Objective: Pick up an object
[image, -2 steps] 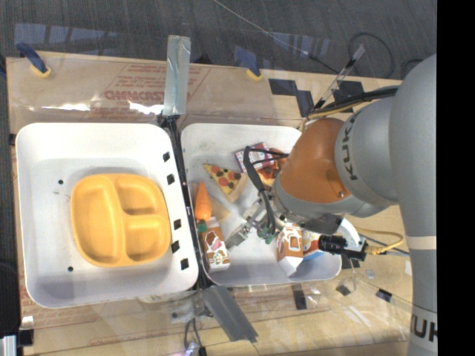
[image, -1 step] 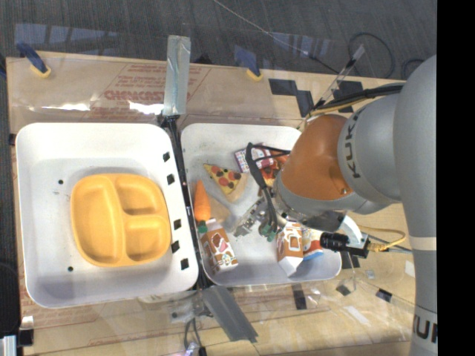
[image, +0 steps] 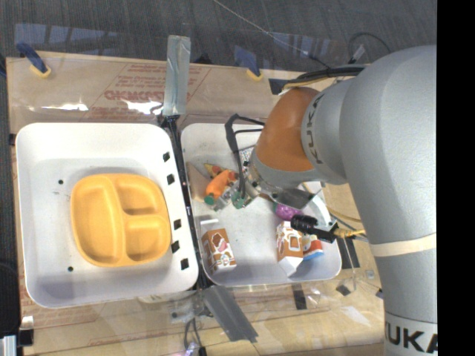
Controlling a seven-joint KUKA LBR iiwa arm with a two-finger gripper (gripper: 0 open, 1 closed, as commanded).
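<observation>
My gripper [image: 236, 193] reaches down into the right bin [image: 256, 262], below the orange band of the arm. Its tip sits right beside a small orange and green toy [image: 216, 182], which lies against the bin's left part. Whether anything is between the tips is hidden by the wrist. A brown and white carton [image: 218, 250] lies near the bin's front left. A white carton with red and blue print [image: 295, 245] lies at the front right. A small magenta object [image: 285, 212] peeks out beside the arm.
The left bin [image: 44, 154] holds a yellow divided tray [image: 119, 217]. A black divider with clips [image: 180, 199] runs between the two bins. The big grey arm [image: 386, 162] covers the right bin's far right side. A black cable [image: 236, 136] loops over the right bin's back.
</observation>
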